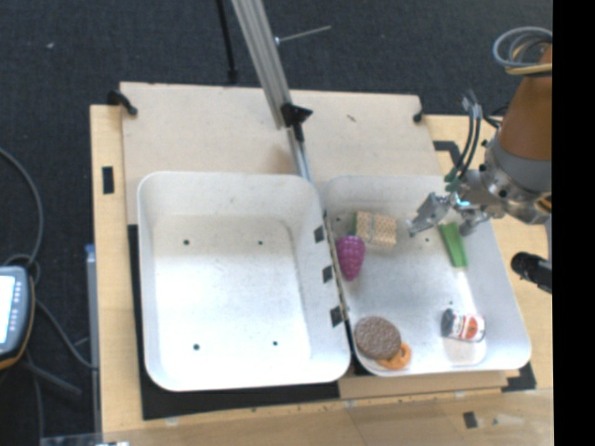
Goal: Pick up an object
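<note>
Rough tan sponge block (pixel 376 229); metal gripper (pixel 429 217) beside

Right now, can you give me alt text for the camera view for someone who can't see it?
The arm's claw hovers over the right bin near its far edge, between a tan block and a green stick. That bin also holds a purple object, a brown disc and a small red-and-white item.

I am hovering my gripper (pixel 429 216) over the far side of the right bin (pixel 493 342), just right of the tan block (pixel 376 229), with a green stick (pixel 454 245) lying beside it.
</note>
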Robot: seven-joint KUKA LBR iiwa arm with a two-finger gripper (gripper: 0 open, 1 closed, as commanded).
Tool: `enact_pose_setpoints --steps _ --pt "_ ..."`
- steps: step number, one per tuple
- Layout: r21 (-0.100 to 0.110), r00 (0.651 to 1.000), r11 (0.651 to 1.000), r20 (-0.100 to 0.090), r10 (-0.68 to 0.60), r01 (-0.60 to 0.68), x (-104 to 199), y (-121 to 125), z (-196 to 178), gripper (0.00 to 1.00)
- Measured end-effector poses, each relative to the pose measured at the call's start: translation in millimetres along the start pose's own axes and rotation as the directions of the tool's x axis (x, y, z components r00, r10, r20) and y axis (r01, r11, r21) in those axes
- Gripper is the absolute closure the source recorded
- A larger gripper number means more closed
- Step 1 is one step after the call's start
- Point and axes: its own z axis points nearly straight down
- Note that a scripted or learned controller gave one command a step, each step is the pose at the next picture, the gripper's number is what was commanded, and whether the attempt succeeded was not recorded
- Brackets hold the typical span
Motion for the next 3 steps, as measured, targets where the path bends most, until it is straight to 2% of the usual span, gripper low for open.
enact_pose_setpoints --steps 1,3 --pt "-0.005 1.000 1.000 0.001 0.000 0.000 0.1 0.8 -2.4 0.00" --pt "0.002 1.000 1.000 0.002 0.006 -0.006 -2.7 14.9 115.6 0.00"
